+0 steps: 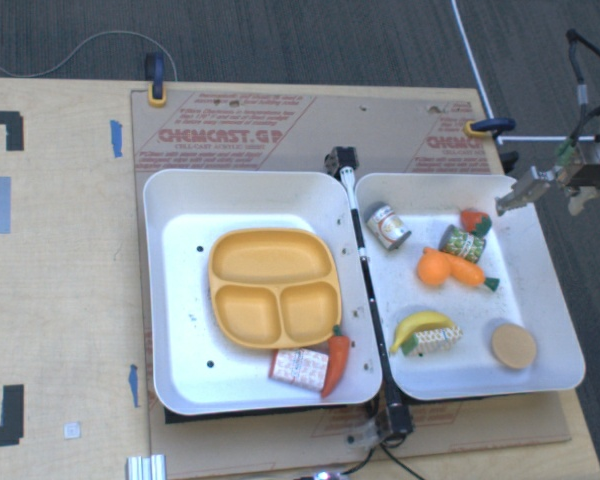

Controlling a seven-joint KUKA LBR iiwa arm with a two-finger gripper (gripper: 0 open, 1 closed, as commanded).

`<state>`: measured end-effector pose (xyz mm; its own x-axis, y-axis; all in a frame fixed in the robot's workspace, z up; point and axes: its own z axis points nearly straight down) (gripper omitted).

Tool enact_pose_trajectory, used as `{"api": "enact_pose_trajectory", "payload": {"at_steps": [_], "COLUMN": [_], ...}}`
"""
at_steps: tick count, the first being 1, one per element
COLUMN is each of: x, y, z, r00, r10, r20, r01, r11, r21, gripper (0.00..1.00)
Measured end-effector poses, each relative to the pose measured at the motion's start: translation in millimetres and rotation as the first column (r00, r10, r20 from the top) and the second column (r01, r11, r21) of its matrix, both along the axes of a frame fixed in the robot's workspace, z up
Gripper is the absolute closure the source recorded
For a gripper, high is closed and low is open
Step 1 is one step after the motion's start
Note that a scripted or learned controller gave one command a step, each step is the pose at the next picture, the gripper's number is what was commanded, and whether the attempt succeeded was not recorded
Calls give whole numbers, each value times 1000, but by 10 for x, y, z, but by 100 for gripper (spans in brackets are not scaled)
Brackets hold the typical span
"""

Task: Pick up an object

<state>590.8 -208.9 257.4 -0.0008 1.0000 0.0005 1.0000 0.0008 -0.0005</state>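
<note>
The right bin [555, 298] holds a small silver can [388, 226], a red strawberry [474, 220], a green packet [462, 243], an orange fruit [433, 268] beside an orange carrot [472, 275], a yellow banana [420, 325] and a tan round disc [513, 346]. My gripper [520, 193] hovers over that bin's far right corner, above and to the right of the strawberry. It reaches in from the right and nothing is seen held in it.
In the left bin [175, 298] lie a yellow divided plate [275, 286], a red-and-white packet [300, 368] and another carrot [335, 360]. A black clip [341, 158] sits where the bins meet at the back. Clamps [157, 78] hold the cardboard sheet under the bins.
</note>
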Motion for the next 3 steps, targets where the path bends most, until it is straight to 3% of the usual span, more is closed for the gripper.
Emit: {"api": "enact_pose_trajectory", "payload": {"at_steps": [1,2,3], "x": [-28,-541,-517], "y": [345,1022,971], "z": [-1410,-1699,-1567], "r00": [1000,1000,1000], "r10": [1,-1,-4], "r20": [4,7,19], "r01": [-1,1,4], "r11": [1000,1000,1000], "r21": [-1,-2,-15], "gripper": [0,0,100]}}
